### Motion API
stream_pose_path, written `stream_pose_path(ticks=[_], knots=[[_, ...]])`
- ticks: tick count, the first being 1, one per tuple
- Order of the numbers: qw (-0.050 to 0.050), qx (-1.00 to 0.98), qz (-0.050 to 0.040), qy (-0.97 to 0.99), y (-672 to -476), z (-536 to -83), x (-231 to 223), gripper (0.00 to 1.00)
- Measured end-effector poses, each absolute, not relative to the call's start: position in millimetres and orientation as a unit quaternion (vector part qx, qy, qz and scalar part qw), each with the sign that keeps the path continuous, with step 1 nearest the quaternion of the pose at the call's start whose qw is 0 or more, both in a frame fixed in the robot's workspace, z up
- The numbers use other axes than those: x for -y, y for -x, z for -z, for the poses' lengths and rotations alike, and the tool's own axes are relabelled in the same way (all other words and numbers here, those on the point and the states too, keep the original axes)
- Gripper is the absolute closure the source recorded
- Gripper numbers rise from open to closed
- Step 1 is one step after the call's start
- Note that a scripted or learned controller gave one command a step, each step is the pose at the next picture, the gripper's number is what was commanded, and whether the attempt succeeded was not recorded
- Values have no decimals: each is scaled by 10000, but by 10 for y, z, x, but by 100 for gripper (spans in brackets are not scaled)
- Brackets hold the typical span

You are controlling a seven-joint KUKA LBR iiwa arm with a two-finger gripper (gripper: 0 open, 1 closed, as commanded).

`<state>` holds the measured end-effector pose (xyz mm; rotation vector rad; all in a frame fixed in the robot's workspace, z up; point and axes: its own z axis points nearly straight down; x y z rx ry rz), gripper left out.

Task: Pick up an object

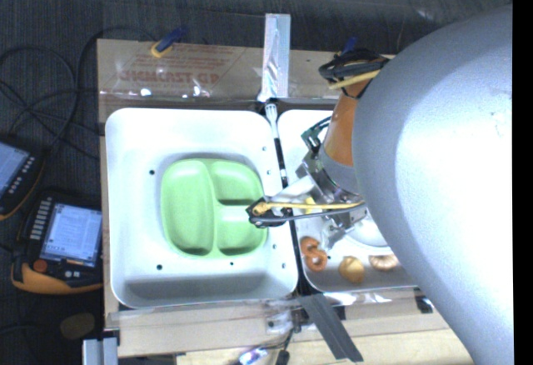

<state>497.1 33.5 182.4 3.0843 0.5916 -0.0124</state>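
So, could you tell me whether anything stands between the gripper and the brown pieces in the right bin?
Only the rims where the bins meet: the gripper is at the green tray's right edge, the brown pieces just across.

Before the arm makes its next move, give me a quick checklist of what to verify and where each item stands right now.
1. Gripper position: over the right edge of the green tray in the left bin. Ok.
2. Anything held in the jaws: cannot tell.
3. Objects available: small brown pieces lie near the front of the right bin. Ok.
4. Gripper over those pieces: not ok, they lie to its right, toward the front.
5. View of the right bin: much is hidden by the arm. Cannot tell what else is there.
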Motion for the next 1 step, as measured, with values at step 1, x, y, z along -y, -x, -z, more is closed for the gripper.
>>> stream_pose_path(ticks=[1], knots=[[13, -1011, 31, -9949, -5922, -1826, 302, 0]])
